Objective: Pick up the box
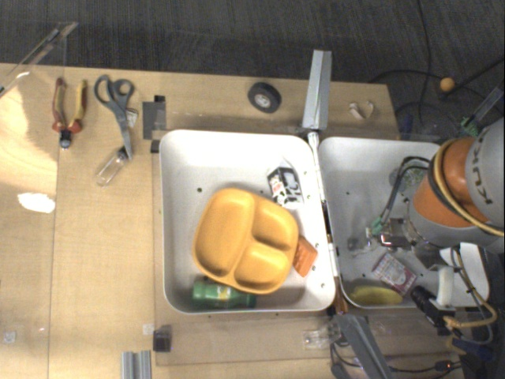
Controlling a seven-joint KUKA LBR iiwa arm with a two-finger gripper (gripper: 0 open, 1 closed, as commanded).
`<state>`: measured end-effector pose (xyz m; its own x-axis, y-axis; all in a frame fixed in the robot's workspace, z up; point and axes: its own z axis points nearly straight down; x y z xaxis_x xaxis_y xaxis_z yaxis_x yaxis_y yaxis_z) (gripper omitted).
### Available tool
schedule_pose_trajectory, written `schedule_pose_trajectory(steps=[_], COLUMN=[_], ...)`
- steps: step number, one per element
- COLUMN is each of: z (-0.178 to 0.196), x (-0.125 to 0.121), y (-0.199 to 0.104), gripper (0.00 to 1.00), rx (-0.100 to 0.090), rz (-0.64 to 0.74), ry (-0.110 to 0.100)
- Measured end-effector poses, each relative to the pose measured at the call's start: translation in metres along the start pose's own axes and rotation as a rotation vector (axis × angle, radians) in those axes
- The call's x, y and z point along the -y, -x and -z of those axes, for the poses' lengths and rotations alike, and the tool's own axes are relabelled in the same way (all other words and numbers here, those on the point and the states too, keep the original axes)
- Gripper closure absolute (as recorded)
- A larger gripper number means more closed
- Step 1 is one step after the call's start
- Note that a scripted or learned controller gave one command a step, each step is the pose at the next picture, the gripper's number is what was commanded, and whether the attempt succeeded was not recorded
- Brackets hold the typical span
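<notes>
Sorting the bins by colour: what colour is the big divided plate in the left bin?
Yellow-orange, seen in the camera view: divided plate.

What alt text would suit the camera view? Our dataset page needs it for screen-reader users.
A grey arm with an orange band reaches over the right white bin, which holds a small packet and a yellow item. The left bin holds a yellow divided tray, a green can, an orange box and a black-and-white item.
</notes>
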<state>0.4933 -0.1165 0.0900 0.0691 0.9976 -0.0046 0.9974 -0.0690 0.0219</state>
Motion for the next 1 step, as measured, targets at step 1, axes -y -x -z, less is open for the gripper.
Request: schedule_pose_trajectory(steps=[1], z=[-0.0004], x=[-0.0013], y=[0.0368], gripper=[0.00], rx=[-0.003], rz=[0.114], ry=[-0.006])
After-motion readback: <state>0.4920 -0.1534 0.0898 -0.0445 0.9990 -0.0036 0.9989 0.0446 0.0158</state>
